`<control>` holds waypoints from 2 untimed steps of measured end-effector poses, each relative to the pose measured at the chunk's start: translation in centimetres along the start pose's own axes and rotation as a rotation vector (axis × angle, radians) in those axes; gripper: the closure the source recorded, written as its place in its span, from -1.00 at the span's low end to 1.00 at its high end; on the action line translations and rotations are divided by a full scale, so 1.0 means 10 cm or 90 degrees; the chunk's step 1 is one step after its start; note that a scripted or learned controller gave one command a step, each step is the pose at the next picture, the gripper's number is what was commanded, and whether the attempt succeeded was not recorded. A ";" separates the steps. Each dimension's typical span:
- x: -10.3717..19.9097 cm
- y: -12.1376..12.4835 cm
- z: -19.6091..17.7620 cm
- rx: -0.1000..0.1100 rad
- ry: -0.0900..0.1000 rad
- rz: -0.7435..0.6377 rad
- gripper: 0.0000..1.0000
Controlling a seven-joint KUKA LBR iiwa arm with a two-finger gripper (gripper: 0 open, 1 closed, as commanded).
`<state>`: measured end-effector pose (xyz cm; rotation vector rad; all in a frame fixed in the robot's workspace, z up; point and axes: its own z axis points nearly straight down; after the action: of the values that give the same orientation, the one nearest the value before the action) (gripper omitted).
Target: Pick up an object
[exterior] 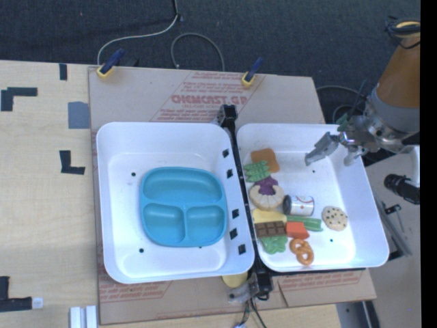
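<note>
Gripper (334, 149) hovers empty, fingers spread wide, over right bin (362, 203) (toy food untouched), pick not yet begun.

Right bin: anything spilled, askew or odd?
Nothing spilled. The toy food sits bunched against the right bin's left wall. One yellowish item lies outside, below the seam between the bins. End effector hovers over the bin's upper right.
</note>
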<state>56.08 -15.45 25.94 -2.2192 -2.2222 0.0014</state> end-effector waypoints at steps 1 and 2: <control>0.65 1.11 1.00 -0.001 0.001 -0.005 -1.00; 0.54 0.73 1.77 -0.002 -0.002 0.000 -1.00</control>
<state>63.37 -10.08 8.21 -2.2229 -2.2243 0.0017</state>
